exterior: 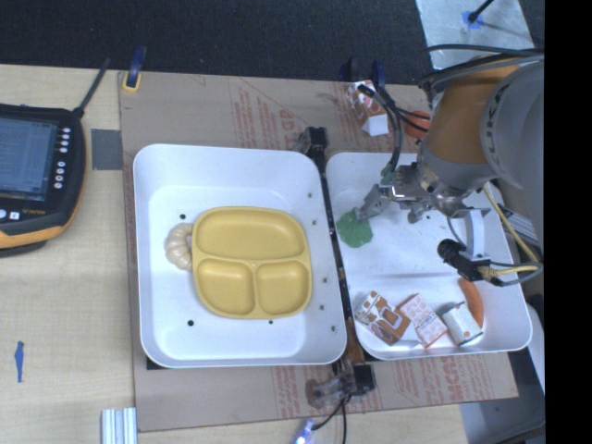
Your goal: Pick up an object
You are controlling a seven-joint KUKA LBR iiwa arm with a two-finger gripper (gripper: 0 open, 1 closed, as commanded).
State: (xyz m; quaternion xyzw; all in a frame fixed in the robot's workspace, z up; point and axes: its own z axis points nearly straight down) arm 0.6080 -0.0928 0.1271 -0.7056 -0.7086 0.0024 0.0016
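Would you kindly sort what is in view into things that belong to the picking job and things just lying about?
Job:
gripper
green object in the right bin
food packets
white cylinder
orange item

Lying about:
yellow divided tray
beige item beside it
left bin
handheld controller

Yellow tray (250, 260); arm (472, 137) over right bin (518, 336)

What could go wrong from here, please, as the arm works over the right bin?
The green object lies against the right bin's left wall, so a finger might hit that wall. The packets and small can crowd the near edge, so a grasp there may catch two things.
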